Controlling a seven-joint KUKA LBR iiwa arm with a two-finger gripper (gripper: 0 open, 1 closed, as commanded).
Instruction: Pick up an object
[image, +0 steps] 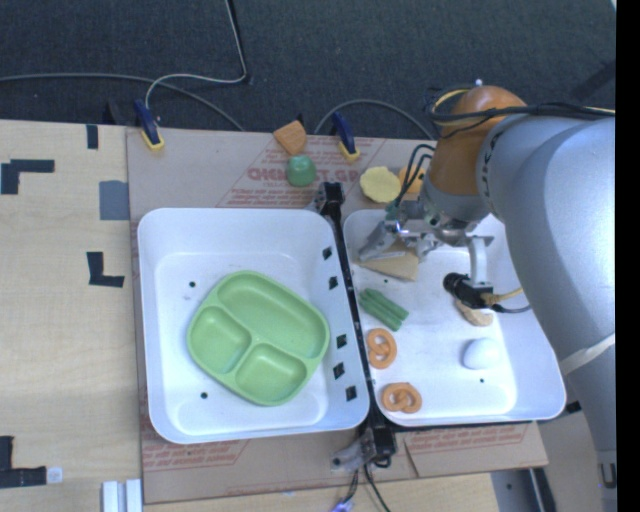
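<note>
Left bin (160, 300): holds the green divided plate (258, 337), lying flat a little toward 6 o'clock of the bin's middle.
Bench behind the bins: an orange block (291, 135) and a green piece (300, 170) toward 12 o'clock, with a yellow piece (379, 184) just to their right.
Right bin (520, 385): green ridged piece (383, 308) near the divider; two pretzels (380, 347) (401, 398) toward 6 o'clock; white egg-shaped piece (481, 353) toward 4 o'clock.
Likely target: tan wedge (393, 264) at the bin's 11 o'clock corner, directly under the tool.
Gripper (400, 238): hangs just above the wedge; I cannot tell from here whether its jaws are spread or pressed together, nor whether they touch it.
Doing it well: I'd judge it should come straight down, straddle the wedge across its narrow sides, keep off the bin wall, close firmly, then lift slowly.
</note>
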